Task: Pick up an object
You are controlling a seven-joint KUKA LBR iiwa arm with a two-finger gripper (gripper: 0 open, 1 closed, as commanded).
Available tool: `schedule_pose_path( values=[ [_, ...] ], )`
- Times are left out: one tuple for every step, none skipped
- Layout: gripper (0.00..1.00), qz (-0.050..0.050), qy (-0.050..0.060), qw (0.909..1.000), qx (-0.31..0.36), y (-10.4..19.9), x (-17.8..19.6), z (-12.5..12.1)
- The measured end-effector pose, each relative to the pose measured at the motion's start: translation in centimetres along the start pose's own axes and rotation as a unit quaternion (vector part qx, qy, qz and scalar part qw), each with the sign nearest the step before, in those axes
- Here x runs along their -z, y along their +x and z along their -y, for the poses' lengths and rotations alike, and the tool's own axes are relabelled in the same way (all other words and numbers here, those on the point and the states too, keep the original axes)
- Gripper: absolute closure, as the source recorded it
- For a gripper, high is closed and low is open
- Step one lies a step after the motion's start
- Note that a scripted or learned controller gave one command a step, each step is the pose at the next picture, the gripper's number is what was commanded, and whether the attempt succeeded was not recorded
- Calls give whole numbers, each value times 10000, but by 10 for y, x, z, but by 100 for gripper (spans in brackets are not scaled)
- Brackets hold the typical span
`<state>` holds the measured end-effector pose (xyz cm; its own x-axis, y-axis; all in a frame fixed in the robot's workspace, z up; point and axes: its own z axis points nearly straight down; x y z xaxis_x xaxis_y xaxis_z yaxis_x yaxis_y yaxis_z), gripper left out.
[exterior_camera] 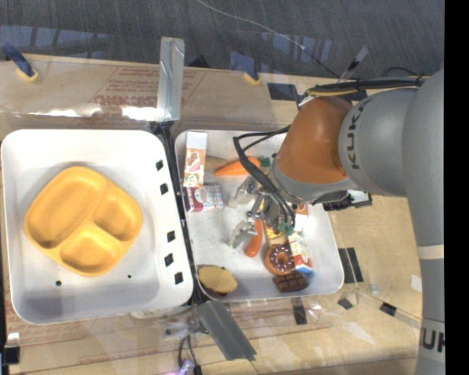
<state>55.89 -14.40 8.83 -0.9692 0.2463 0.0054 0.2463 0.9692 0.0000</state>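
Pincer (250, 226) hung low in the right bin (328, 276), mid-frame, seemingly spread over the orange sausage (253, 245), nothing visibly grasped; crowded donut (281, 259) nearby risked a nudge or missed grab.

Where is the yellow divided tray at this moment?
The yellow divided tray lies in the left bin, roughly at its middle, well apart from the gripper, which hangs over the right bin.
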Motion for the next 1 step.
schedule_pose_path(
  values=[
    [0, -30, 17, 9898, -1427, -67, 0, -16]
  ],
)
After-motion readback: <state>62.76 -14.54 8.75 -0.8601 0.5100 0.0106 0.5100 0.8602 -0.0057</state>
